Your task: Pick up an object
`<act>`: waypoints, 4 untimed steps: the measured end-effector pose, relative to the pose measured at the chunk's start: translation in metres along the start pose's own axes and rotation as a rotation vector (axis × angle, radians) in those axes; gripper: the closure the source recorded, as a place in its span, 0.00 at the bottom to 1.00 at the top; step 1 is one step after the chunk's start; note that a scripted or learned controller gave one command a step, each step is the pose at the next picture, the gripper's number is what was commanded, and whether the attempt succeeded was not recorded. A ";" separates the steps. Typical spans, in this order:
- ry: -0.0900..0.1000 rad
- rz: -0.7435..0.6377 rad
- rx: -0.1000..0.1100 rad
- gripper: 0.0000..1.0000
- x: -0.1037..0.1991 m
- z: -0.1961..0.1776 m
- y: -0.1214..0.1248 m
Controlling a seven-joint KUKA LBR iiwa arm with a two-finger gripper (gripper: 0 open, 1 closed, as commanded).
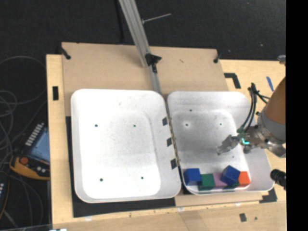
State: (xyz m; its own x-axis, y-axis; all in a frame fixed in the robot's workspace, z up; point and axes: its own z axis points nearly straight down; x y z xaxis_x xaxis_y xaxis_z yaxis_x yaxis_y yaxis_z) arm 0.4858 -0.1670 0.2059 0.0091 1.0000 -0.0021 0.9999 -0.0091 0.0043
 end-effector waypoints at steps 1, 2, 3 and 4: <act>0.000 0.001 0.000 0.00 0.000 0.000 0.000; -0.001 -0.001 -0.002 0.00 -0.009 -0.036 -0.001; 0.000 -0.002 0.002 0.00 -0.009 -0.034 -0.001; 0.002 -0.015 0.002 0.00 0.023 -0.037 -0.001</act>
State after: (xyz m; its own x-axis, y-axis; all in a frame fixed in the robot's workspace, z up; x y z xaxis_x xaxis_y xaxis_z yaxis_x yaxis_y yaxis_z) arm 0.4851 -0.1434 0.2429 -0.0059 1.0000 0.0002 1.0000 0.0059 0.0022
